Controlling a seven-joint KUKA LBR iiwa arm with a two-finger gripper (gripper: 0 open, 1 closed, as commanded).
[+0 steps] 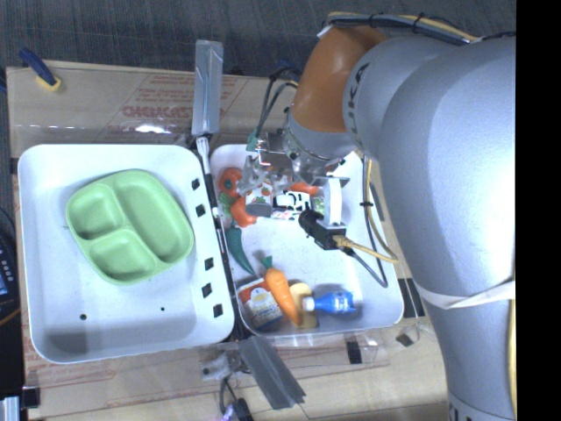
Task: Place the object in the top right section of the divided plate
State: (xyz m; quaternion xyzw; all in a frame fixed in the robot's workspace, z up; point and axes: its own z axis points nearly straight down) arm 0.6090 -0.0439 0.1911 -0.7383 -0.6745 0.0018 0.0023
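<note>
Two shallow white bins side by side on the bench (96, 103). In the left bin (53, 314), a pale green divided plate (130, 226), lying flat toward the far left corner, three sections, nothing in any of them. Top right section bare.

Grey arm (438, 147) reaching in from the right, orange band (329, 77) above the wrist. Gripper (266, 185) down low over the far left corner of the right bin (372, 310), among small items there. Open or closed: cannot tell, tip lost in wrist hardware and clutter. Nothing visibly held.

Just beside the gripper, against the bin's left wall, a red tomato-like piece (230, 180) and below it an orange-red piece (242, 211), close together. A black-and-white item (290, 202) under the wrist, too small to identify. A dark green pod (237, 246) along the left wall, near mid-length.

At the near edge of the right bin, a cluster: carrot (280, 293) lying at a slant, a red-labelled pouch (257, 305) touching it on the left, a yellow piece (301, 296) on its right, then a small blue bottle (336, 303) on its side.

Which of these is the task's object: cannot tell. All of them in the right bin, well apart from the plate.
</note>
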